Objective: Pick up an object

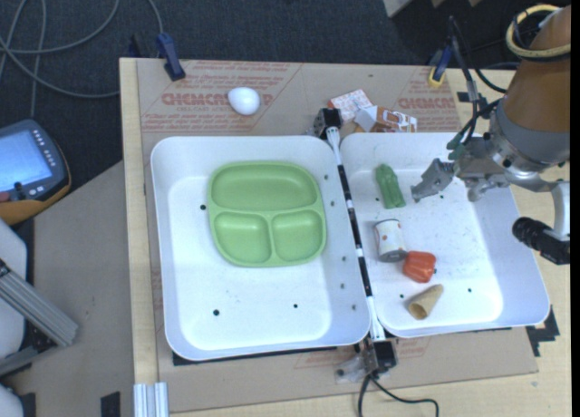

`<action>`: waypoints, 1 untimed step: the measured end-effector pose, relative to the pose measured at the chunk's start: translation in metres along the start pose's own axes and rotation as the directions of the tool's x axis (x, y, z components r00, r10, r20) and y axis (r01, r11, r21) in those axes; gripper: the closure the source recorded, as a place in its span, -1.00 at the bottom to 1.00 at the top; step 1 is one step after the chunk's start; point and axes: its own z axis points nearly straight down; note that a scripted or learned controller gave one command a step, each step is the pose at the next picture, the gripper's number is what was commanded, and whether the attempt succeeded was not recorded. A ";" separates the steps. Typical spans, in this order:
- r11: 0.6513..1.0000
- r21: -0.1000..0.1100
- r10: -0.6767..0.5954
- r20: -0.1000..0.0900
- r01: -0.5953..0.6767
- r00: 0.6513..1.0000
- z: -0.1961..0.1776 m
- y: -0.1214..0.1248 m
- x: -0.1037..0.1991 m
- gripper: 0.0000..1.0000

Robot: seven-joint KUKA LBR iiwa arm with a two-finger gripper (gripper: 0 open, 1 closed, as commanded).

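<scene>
While the ice-cream cone (424,300) lies nearest the camera at the front of the right bin (507,308), an orange-red pepper-like toy (418,266) sits just behind it, touching or almost touching a small white can with a dark band (389,237). Farther back a green pickle-shaped piece (390,186) lies lengthwise near the divider. The gripper (453,179) hangs over the bin's rear right, and its fingers (430,183) reach toward the left, spread apart with nothing between them; the green piece lies near them to the left, apart from the tips. In the left bin (181,252) rests a green divided plate (267,212). Beyond the bins, on the bench (290,89), sit a white egg-like ball (243,100) and crumpled wrappers (372,113), too small to read. The arm's (542,89) upper part is cut off by the frame edge.
</scene>
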 end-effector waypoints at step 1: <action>1.000 0.002 0.000 0.000 0.000 1.000 0.070 0.049 0.002 -1.00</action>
